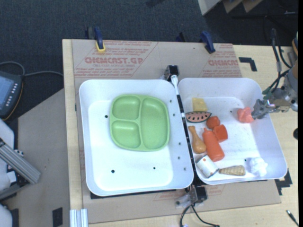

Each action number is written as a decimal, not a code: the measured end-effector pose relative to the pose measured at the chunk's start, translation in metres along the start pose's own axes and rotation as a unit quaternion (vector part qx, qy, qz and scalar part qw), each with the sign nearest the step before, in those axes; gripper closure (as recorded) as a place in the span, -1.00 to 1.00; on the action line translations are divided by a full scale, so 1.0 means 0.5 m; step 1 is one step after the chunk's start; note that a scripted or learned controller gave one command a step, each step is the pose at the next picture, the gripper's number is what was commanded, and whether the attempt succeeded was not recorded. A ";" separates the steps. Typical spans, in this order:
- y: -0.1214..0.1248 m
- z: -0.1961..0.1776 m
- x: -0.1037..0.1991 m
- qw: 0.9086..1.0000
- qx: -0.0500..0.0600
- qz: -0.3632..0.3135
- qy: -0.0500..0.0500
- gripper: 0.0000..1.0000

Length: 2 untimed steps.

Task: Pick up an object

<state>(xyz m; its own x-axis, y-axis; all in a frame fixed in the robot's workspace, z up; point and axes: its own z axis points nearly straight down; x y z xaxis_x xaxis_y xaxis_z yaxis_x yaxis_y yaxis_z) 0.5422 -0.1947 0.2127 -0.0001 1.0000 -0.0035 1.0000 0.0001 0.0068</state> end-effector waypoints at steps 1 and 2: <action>0.002 -0.026 -0.001 1.000 0.001 0.000 0.001 1.00; -0.003 -0.045 0.100 1.000 0.004 -0.002 0.003 1.00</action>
